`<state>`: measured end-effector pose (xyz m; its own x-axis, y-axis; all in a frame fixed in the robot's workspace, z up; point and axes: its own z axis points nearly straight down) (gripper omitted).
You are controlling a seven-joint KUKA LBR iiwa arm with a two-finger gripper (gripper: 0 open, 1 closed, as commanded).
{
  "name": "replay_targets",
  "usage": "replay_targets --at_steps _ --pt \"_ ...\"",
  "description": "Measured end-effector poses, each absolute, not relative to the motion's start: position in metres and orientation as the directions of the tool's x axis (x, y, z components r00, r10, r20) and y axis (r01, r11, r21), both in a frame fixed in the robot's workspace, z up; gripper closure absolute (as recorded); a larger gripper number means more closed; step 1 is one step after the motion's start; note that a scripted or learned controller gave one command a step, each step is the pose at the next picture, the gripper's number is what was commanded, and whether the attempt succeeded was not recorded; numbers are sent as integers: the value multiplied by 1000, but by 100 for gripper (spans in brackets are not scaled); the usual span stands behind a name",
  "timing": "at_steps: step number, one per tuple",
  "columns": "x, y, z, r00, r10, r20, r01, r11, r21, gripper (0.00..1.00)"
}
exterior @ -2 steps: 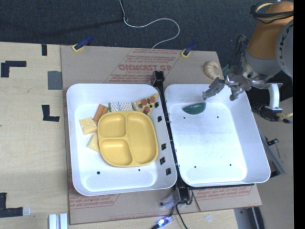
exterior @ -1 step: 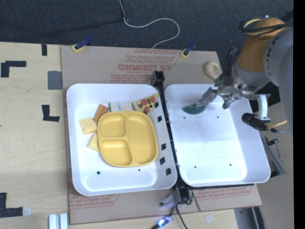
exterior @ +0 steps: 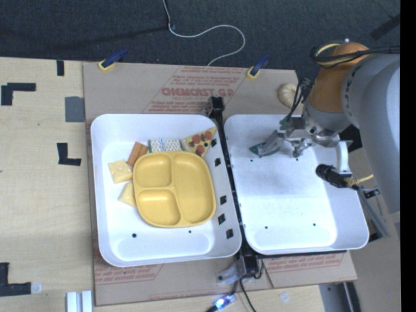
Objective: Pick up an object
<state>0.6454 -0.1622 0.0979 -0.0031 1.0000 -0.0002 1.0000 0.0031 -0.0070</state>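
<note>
Yellow divided plate fills left bin; jaws grip a green object.

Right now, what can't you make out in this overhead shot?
- Claw in the right bin: too small and blurred to read; a dark greenish thing lies at its tip, contact unclear.
- Small items in the left bin: partly covered by the yellow divided plate.

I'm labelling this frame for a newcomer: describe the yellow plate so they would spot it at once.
Find the left white bin of the two. The yellow divided plate lies near its middle, the largest thing in it. The small tan and orange pieces at its upper and left edges are far smaller and flat; it alone has three moulded compartments.
</note>
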Motion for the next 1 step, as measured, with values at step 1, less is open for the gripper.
replay_targets --at_steps 1 --pt "645 -161 84 -4 1000 -2 1000 4 -2 0"
